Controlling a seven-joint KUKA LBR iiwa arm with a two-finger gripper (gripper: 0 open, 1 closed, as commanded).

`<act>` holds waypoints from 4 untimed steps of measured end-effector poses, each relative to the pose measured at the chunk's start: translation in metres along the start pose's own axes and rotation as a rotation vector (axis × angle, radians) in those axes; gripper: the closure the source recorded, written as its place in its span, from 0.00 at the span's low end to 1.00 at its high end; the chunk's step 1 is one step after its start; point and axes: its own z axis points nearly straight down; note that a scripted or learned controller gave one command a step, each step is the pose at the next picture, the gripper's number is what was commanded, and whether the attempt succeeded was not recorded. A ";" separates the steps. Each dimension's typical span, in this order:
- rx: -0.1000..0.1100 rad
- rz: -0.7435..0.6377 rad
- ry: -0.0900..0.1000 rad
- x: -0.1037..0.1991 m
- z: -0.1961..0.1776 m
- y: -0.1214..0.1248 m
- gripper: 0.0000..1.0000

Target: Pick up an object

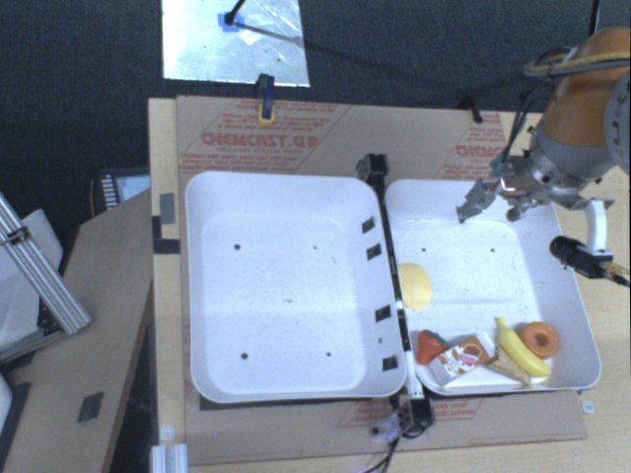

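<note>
My gripper hangs over the far end of the right bin, open, with nothing between its fingers. The objects lie well nearer the camera than it. A pale yellow lemon-like object rests against the bin's left wall. Along the near edge lie a red piece, a white and red packet, a banana and an orange ring-shaped item, packed close together.
The left bin sits beside the right one, with black clips along the shared wall. Both bins stand on a cardboard sheet. A shiny foil sheet lies behind the bench.
</note>
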 end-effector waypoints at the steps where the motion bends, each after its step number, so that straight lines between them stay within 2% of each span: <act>1: 0.006 -0.005 0.003 0.055 0.122 -0.009 0.00; 2: -0.003 -0.001 -0.001 0.051 0.105 -0.006 1.00; 3: -0.005 -0.004 0.001 0.090 0.011 -0.043 1.00; 4: -0.004 -0.004 0.001 0.117 -0.054 -0.076 1.00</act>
